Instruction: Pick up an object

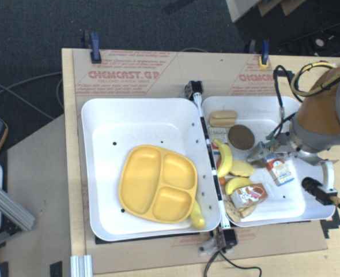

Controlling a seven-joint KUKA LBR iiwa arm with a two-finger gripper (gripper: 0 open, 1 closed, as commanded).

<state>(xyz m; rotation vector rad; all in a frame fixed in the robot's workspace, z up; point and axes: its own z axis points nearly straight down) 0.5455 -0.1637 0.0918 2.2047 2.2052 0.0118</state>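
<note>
The right bin (291, 209) holds a tan bread-like piece (223, 118), a brown round disc (241, 136), two yellow bananas (225, 157) (238, 184), a small red-and-white carton (280, 171) and a wrapped snack (248, 195). My gripper (266, 152) hangs low over this bin, between the brown disc and the carton and just left of the carton's top. The grey arm with its orange band (323, 108) comes in from the right above it. Nothing shows as lifted off the bin floor.
The left bin (101, 120) carries a yellow divided plate (157, 183), with a small yellow fruit (197, 217) at its lower right corner. Blue clamps (93, 45) (264, 52) hold the board's far edge. A black cable (282, 91) loops near the arm.
</note>
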